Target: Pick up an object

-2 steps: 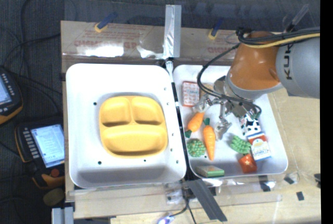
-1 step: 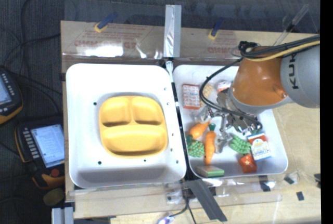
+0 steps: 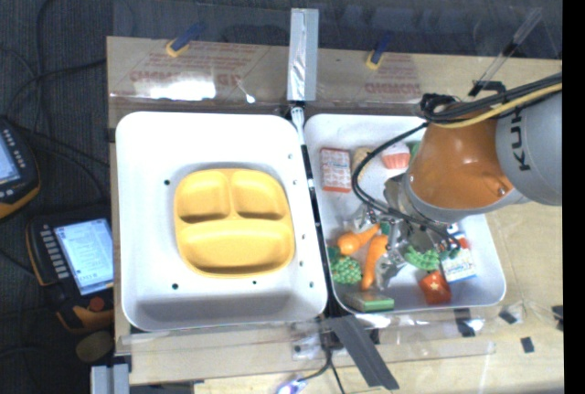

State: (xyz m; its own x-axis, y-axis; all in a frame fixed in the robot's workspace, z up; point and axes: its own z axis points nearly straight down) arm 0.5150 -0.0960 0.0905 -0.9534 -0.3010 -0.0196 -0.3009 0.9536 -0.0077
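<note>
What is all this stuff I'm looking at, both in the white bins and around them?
Shallow white plastic bins: two, side by side on the bench.
Yellow three-compartment plastic tray: one, in the left bin.
Orange toy carrot: one, right bin, in the pile.
Green bumpy toy vegetable: one, right bin, left of the carrot.
Flat green block: one, right bin, near the front wall.
Red toy piece: one, right bin, front right.
Small printed card: one, white and red, right bin, back left.
Handheld screen device: one, black and orange, left of the bench.
Grey robot arm with orange band: one, over the right bin.
Tool: one, down among the toys.
</note>
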